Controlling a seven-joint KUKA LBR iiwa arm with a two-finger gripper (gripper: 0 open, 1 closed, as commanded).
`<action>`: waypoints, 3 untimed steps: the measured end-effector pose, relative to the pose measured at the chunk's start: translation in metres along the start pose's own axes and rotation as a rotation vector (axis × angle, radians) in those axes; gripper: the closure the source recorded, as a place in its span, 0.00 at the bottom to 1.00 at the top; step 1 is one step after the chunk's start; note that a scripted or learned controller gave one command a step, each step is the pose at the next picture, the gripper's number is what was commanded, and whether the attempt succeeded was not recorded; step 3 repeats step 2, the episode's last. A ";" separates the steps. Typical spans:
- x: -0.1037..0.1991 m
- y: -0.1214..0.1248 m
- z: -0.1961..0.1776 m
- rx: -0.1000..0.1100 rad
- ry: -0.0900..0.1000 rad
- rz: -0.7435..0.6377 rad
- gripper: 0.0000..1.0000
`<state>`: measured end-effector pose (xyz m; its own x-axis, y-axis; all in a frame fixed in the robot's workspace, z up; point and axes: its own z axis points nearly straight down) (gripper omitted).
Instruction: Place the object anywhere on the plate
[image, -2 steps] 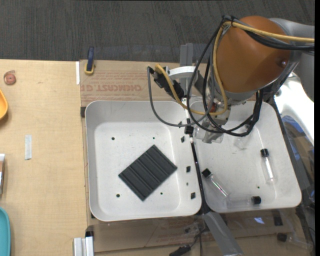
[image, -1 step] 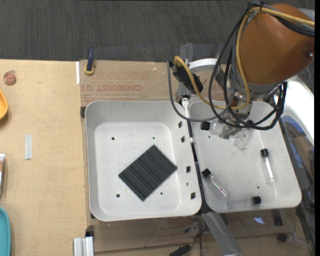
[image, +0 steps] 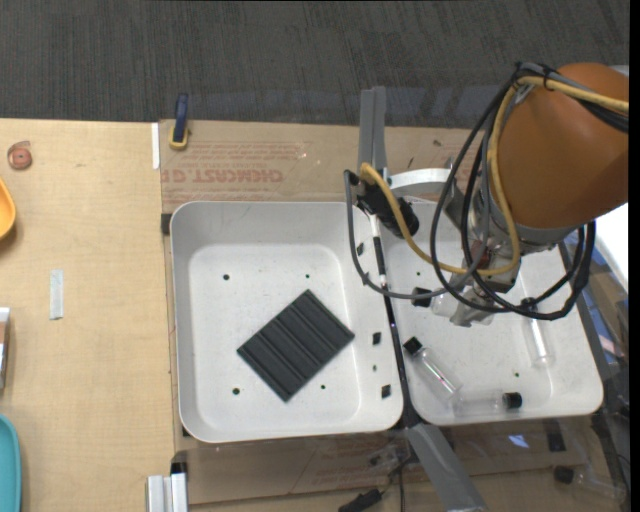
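Observation:
A dark grey ribbed square plate (image: 296, 343) lies flat in the left bin (image: 200, 300), turned like a diamond, with nothing on it. In the right bin (image: 570, 395) lie small clear tubes: one with a black cap (image: 428, 366) near the divider, one along the front wall (image: 488, 403), and one on the right (image: 539, 344). My gripper (image: 468, 310) hangs low over the right bin, mostly hidden under the orange wrist band (image: 560, 140) and its cables. It sits a little behind and to the right of the black-capped tube.
Black and yellow cables (image: 400, 225) loop from the wrist over the divider between the bins. Cardboard (image: 250, 165) lies behind the bins. A wooden bench top (image: 80, 300) with small items runs along the left.

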<state>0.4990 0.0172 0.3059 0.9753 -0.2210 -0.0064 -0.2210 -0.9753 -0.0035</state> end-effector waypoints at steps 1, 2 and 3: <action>0.049 0.011 0.002 0.001 0.002 -0.023 1.00; -0.003 -0.047 0.016 0.000 -0.001 0.014 1.00; -0.003 -0.047 0.016 0.000 -0.001 0.014 1.00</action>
